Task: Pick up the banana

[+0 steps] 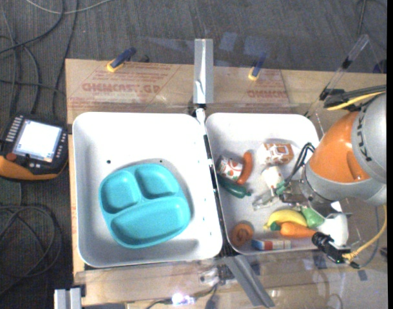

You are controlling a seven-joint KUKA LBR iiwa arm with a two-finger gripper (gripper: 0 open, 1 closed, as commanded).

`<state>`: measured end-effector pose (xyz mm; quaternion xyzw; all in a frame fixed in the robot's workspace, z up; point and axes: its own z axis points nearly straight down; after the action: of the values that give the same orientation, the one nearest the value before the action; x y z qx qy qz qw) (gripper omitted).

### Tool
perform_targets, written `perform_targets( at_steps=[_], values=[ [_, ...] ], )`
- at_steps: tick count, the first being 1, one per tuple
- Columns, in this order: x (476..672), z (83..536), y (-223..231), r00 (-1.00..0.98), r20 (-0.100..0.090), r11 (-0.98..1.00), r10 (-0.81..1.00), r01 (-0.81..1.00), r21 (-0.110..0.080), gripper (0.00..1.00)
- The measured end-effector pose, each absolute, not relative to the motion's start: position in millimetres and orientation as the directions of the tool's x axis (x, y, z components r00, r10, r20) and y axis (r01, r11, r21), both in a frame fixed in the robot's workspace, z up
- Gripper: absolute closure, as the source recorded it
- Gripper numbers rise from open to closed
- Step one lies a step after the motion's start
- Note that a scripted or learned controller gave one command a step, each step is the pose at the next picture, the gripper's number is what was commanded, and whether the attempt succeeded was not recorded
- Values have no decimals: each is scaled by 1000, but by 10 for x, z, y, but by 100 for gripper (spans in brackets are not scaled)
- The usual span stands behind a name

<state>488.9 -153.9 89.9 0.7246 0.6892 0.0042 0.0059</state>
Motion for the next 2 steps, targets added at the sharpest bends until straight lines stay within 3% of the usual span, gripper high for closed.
perform_targets(
  at_steps=[2],
  values=[
    [4871,897,-1504,-93,-13,93,996,996,11,0]
  ],
)
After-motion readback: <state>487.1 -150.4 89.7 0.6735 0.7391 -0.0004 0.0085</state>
